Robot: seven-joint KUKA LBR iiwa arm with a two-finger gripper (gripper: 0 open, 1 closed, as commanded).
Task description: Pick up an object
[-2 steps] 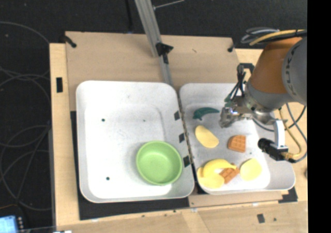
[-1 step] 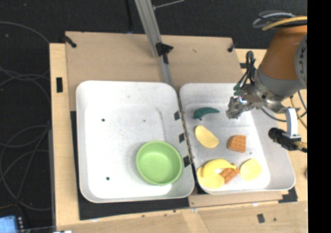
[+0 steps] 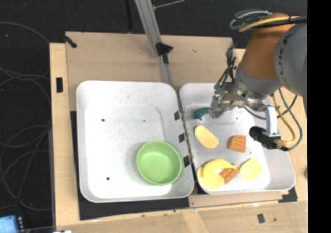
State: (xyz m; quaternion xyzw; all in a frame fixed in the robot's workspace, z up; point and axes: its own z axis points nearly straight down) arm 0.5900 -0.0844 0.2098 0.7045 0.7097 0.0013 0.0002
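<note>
My gripper [image 3: 216, 107] hangs low over the back left part of the right bin [image 3: 282, 172], under the grey and orange arm [image 3: 266, 58]. A small teal object [image 3: 201, 114] lies just left of the gripper tip, touching it or nearly so. Nearer the front lie a pale yellow oval piece [image 3: 206, 136] and an orange waffle-like square [image 3: 237, 143]. Along the front edge sit a yellow lump [image 3: 213, 171], a small orange piece [image 3: 229, 175] resting on it, and a yellow disc [image 3: 251, 169].
A green bowl [image 3: 159, 162] stands in the front right corner of the left bin [image 3: 103, 123]. A metal pole [image 3: 147, 14] slants up from behind the bins. Black cables and a connector [image 3: 264, 137] hang to the right of the gripper.
</note>
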